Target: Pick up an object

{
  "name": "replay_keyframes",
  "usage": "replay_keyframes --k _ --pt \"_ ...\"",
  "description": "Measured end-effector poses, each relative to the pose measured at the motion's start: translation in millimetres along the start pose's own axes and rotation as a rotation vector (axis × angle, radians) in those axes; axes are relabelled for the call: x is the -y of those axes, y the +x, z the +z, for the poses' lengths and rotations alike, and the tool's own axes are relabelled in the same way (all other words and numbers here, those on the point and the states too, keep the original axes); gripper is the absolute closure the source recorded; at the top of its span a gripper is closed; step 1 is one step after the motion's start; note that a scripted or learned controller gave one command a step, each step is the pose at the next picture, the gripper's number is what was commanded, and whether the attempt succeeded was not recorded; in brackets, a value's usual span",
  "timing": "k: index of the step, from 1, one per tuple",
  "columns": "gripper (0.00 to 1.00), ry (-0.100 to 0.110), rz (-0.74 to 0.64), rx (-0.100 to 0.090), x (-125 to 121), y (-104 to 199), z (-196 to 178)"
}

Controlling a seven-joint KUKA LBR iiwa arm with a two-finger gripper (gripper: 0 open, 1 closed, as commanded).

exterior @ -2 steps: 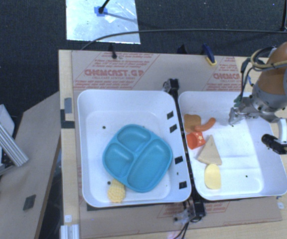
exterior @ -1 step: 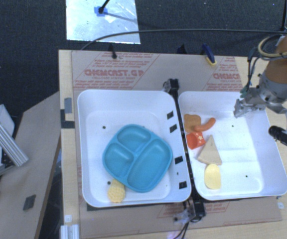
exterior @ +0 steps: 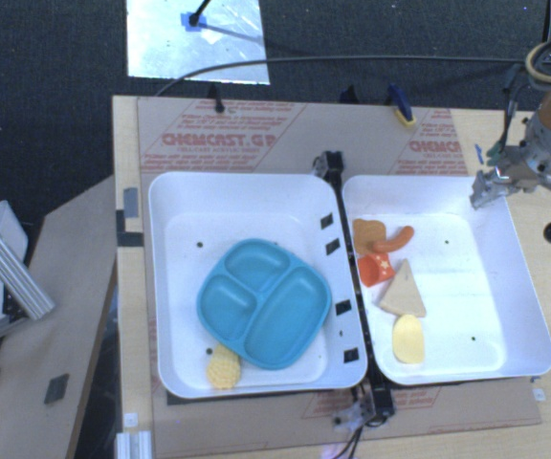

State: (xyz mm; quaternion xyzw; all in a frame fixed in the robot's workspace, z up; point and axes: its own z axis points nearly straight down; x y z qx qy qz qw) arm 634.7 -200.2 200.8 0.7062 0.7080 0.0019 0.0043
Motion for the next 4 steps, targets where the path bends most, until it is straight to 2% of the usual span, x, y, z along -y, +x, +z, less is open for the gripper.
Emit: replay_keyframes --k 1,2,3,4 --pt "1.00 0.003 -0.003 -0.001 -1.7 -0.3 -35.9" --pt "1.00 0.005 -0.007 -0.004 -15.6 51.3 -29.6" --pt "1.00 0.006 -0.009 -0.006 -22.0 116.1 -32.4" --pt "1.00 0.005 -0.008 -0.005 -20.7 167.0 -40.4"
